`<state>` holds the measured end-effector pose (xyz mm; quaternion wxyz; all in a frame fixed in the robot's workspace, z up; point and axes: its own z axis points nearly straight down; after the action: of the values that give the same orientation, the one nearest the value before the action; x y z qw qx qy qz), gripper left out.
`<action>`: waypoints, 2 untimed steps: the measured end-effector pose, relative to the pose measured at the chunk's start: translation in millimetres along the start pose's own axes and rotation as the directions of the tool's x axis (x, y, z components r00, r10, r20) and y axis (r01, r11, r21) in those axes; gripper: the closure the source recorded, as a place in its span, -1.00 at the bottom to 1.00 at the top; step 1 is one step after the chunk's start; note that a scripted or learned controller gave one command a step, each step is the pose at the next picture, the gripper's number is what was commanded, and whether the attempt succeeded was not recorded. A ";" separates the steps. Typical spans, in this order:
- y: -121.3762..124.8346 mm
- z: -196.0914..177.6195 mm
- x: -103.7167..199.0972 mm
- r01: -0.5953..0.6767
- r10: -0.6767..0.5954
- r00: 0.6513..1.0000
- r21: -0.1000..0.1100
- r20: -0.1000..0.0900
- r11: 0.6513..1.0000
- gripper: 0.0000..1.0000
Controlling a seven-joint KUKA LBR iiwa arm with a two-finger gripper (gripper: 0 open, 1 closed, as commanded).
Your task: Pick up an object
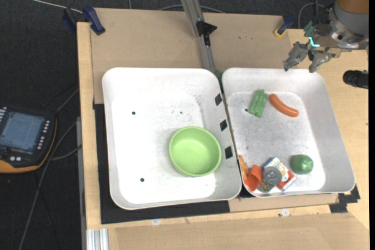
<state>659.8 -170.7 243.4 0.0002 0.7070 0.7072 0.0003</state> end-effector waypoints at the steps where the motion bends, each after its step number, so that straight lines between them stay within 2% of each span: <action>1: 0.0 0.0 0.0 0.000 0.000 1.000 0.000 0.000 1.000 -1.00; 2: 5.5 44.0 1.3 0.000 0.000 1.000 0.004 0.000 1.000 -1.00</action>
<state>665.3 -169.4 199.4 -0.0012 0.7069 0.7073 -0.0008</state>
